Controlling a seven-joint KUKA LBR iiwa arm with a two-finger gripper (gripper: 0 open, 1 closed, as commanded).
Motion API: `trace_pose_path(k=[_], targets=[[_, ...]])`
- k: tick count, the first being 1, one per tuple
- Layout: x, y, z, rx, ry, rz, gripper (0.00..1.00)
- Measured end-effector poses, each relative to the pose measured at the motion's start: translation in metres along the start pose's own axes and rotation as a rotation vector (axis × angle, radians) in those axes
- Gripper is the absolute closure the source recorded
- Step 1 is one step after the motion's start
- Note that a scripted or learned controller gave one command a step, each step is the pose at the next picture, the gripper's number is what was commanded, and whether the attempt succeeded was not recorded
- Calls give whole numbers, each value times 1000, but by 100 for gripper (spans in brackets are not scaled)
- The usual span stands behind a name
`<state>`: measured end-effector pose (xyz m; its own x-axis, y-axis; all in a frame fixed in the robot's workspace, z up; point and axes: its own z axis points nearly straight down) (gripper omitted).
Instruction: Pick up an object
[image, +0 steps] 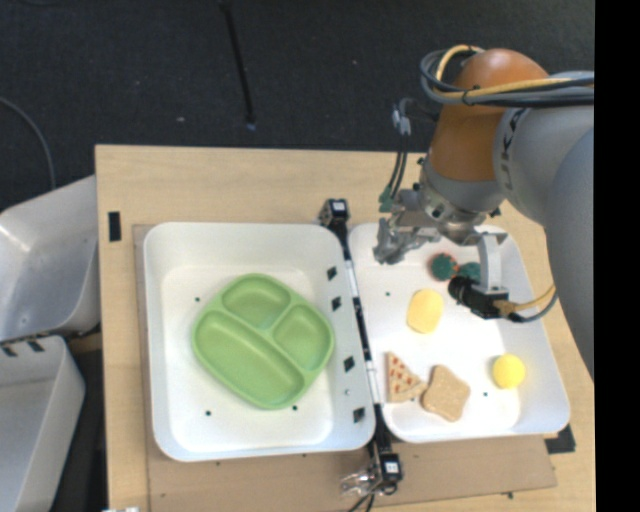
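The right bin (535, 400) holds a pale yellow rounded piece (424, 310), a bright yellow lemon-like piece (508, 371), a pizza slice (401, 378), a toast slice (445, 393) and a dark green piece (443, 265) with a smaller teal bit (466, 270) beside it. My gripper (395, 243) hangs over the bin's upper left part, to the left of the green piece and above the pale yellow one. Nothing shows between its fingers.
A green divided plate (262, 340) lies in the left bin (160, 400). A ridge with black clips (352, 320) separates the two bins. A black cable loop (485, 300) hangs off the wrist just right of the pale yellow piece.
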<state>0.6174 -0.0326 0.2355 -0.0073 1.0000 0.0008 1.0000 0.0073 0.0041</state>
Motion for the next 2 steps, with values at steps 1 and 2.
trace_pose_path(k=[1,2], targets=[[46,27,-11,0,0,0,100],[95,48,2,2,-2,2,100]])
